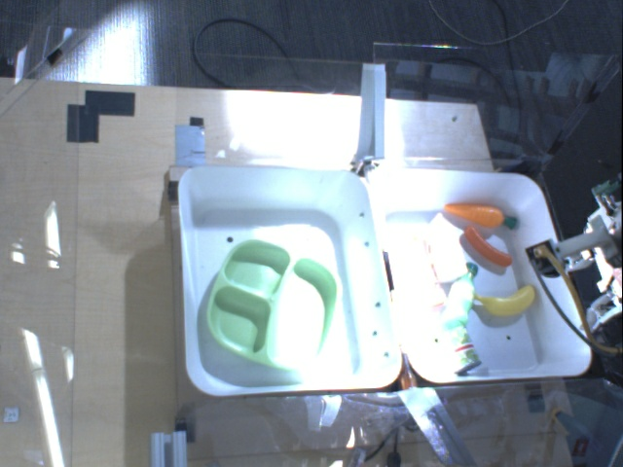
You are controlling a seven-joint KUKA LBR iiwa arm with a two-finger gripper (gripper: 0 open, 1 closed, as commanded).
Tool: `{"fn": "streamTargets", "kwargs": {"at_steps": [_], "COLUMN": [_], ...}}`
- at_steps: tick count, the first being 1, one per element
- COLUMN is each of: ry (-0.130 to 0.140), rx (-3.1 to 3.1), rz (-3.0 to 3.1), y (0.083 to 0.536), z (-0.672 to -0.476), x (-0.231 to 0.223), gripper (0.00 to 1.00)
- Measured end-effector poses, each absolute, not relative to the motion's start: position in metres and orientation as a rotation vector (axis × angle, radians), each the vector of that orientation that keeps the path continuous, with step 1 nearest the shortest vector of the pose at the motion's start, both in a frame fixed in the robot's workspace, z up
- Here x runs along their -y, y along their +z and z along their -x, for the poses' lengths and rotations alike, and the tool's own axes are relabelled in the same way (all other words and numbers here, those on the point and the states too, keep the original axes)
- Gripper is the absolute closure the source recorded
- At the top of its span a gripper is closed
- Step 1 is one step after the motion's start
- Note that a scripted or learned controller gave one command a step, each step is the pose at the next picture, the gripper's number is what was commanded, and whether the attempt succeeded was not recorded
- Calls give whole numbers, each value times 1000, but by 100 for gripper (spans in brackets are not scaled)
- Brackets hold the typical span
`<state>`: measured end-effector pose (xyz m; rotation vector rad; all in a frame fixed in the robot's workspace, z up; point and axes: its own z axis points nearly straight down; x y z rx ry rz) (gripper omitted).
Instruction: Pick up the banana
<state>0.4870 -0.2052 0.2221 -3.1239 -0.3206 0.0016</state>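
Claw (605,233): at the far right edge of the view, outside the right bin's right wall, level with the banana; part of it is cut off by the frame.
Claw state: cannot tell how far it is open; nothing is seen in its hold.
Cable (560,295): a dark cable curves from the claw's mount down along the right bin's right rim.
Banana (506,303): lies flat on the floor of the right bin (545,358), in its right half, near the right wall, apart from the claw.
Banana axis: long axis runs left to right with a slight tilt; the right end sits a little farther, the left end a little nearer.
Banana neighbours: a red sausage-shaped toy (487,247) lies just beyond it; an orange carrot (475,215) lies farther still; a green-and-white packet (458,309) touches or nearly touches its left end.
Left bin (195,261): holds a green divided plate (268,305).
Progress: the pick is not done; the banana rests in the bin untouched.
Remaining, as judged: bring the claw over the bin wall, descend, close across the banana's short width, lift.
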Motion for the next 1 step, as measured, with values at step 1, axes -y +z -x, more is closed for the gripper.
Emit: {"fn": "streamTargets", "kwargs": {"at_steps": [1], "ry": [-2], "rx": [328], "rz": [3123], "y": [233], "z": [-488], "x": [204], "gripper": [100]}}
